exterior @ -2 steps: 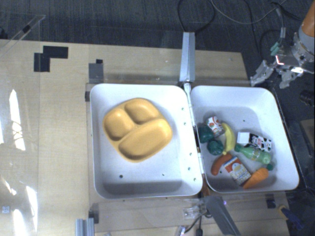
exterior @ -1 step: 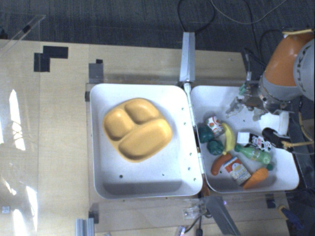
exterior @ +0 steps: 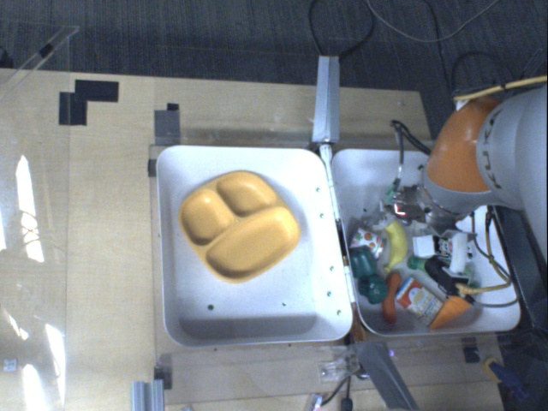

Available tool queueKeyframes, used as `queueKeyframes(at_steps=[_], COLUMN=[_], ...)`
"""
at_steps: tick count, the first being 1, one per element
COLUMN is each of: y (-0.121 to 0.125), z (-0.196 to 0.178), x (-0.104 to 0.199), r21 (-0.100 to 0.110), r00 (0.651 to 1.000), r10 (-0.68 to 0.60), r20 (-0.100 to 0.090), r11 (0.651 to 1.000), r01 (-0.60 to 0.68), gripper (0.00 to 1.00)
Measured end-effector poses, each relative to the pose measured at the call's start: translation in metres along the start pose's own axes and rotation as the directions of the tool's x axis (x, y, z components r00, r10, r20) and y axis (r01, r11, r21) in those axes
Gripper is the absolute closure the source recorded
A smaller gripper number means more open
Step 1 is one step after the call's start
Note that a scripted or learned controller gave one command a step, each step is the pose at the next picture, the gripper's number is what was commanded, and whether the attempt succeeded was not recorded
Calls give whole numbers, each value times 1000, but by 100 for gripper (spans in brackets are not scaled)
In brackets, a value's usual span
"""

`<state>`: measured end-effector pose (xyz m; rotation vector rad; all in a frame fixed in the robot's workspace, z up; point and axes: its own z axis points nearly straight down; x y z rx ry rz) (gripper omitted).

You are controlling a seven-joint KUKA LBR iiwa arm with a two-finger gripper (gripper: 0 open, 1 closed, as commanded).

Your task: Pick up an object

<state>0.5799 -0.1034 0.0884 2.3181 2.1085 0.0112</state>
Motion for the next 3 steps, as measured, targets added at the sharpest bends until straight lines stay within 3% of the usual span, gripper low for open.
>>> queueKeyframes(at_steps=[1,2,3], y=[3,4,-31], z=[-11,-21,-81], x=[2,3,-34], r21=[-6,-9,9], r00=[1000,1000,967], r10=[-2,-5,255], r20=[-3,-3,3], r11=[1000,1000,967], r01=[2,5,-255], gripper=[100,100,100])
